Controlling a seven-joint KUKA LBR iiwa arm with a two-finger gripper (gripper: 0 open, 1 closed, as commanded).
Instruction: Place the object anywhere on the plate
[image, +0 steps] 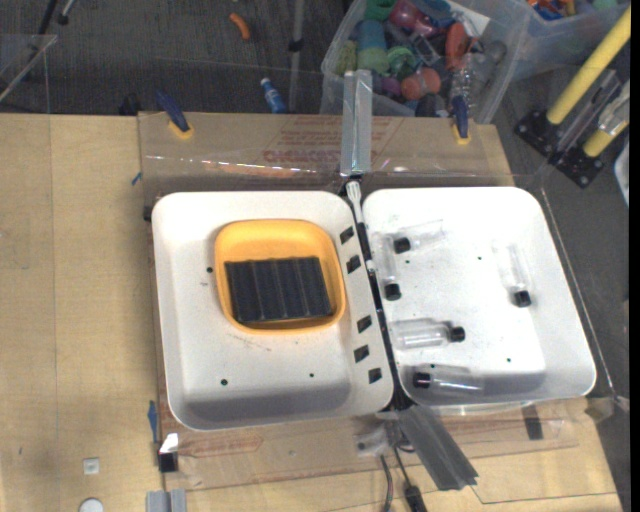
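Nearest, in the view's right bin (475, 295): clear black-capped vials (445, 379), lying mostly crosswise, well apart from the orange plate (275, 232) in the left bin (190, 340). Farther back, flat on that plate: dark ridged block (278, 288), long axis left-right, seemingly already placed. Jaw state: cannot tell.

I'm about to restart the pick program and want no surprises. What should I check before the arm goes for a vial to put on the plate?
1. Orange plate sits flat in the left bin: ok.
2. Room on the plate: not ok; a dark ribbed block covers most of it.
3. Clear vials with black caps lie in the right bin: ok; one at.
4. Chosen vial stands free of its neighbours: ok.
5. Vial at the near wall is graspable: cannot tell.
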